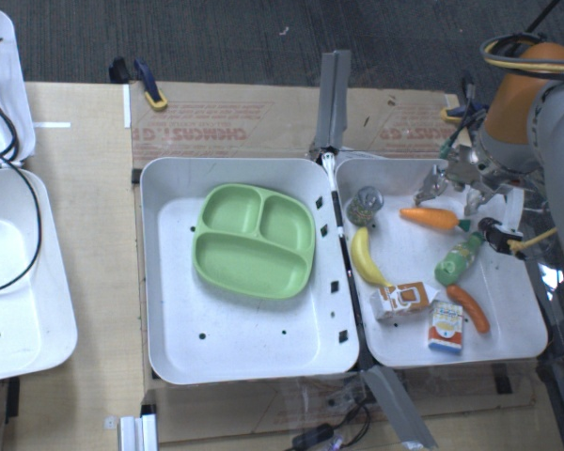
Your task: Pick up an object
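So, status check: nothing picked up yet, basically at the starting line of the grab. My gripper [459,181] is hanging over the back of the right bin [508,346], just above the carrot [430,218], and the fingers [430,188] look spread apart with nothing between them, though they're small and a bit blurry from up there so take that with a grain of salt. Plenty of choices in that bin: the carrot lying crosswise right under me, a green bottle [458,259] just beside it toward the front, a banana [364,256] along the left wall, a little round jar-looking thing [364,205] near the back left corner, two small cartons [401,301] up front and a second orange veggie [470,308] next to them. The left bin [169,327] just has the green divided plate [255,241]. My guess is the carrot's the closest target, so what's left is pretty much everything: drop down, close on it, lift.
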You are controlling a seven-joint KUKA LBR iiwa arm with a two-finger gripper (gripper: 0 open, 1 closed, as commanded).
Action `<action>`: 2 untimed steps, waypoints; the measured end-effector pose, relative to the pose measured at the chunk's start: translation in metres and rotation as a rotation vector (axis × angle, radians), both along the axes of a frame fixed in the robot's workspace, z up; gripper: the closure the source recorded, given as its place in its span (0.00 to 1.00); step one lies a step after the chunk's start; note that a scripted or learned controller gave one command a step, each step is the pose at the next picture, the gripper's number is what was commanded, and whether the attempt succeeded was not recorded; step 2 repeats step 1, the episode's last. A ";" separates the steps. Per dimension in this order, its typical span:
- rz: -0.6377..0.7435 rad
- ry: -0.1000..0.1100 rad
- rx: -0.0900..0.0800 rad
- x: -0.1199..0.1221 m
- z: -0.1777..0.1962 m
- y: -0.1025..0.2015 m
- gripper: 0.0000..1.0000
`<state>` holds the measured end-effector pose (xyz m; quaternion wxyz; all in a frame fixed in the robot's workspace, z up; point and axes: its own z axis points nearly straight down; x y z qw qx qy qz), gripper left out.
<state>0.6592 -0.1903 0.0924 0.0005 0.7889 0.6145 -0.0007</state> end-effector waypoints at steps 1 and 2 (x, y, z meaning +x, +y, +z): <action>-0.137 0.001 0.001 -0.001 -0.001 0.039 0.00; -0.137 0.001 0.001 -0.001 -0.001 0.039 0.00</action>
